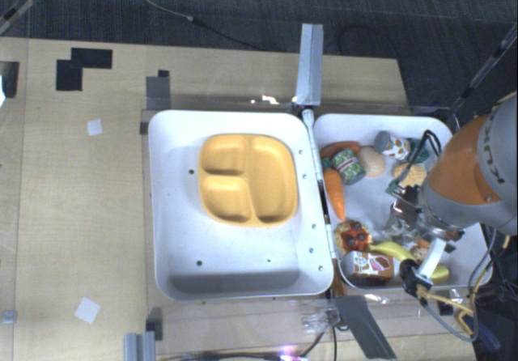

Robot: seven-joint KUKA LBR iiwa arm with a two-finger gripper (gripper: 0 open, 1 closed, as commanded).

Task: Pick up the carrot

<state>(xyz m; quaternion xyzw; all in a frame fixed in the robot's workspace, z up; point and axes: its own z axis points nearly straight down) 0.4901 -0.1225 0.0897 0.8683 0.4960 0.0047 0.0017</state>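
Gripper (402, 220) sits low in the right bin (368, 122), over the clutter near its right side; can't tell if it's grasping anything. Carrot (334, 193) lies to the gripper's left, apart from it, along the bin's left wall, w/ a banana (390, 250) just below the gripper. Further left, the left bin (174, 214) holds a yellow divided plate (245, 179).

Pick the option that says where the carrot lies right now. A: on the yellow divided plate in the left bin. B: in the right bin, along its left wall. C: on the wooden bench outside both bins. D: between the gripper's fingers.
B: the carrot lies in the right bin against its left wall, apart from the gripper and off the yellow divided plate.
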